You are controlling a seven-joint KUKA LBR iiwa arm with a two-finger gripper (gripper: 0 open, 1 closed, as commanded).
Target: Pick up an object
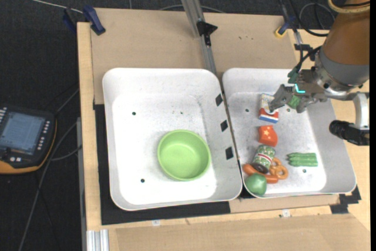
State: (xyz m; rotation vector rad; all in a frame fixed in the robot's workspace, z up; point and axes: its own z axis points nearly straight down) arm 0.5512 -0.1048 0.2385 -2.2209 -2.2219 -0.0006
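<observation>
White, red and blue, the small carton sits in the right bin, and my end effector hovers right at its top edge. I can't tell its state; an off-centre closure might tip the carton.

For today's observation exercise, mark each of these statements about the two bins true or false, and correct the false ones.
1. The green bowl sits in the left bin. True.
2. The tool hangs over the left bin. False: it is over the right bin, by the red, white and blue block.
3. The green apple lies at the right bin's near edge. True.
4. The red pepper lies inside the bowl. False: it lies in the right bin.
</observation>
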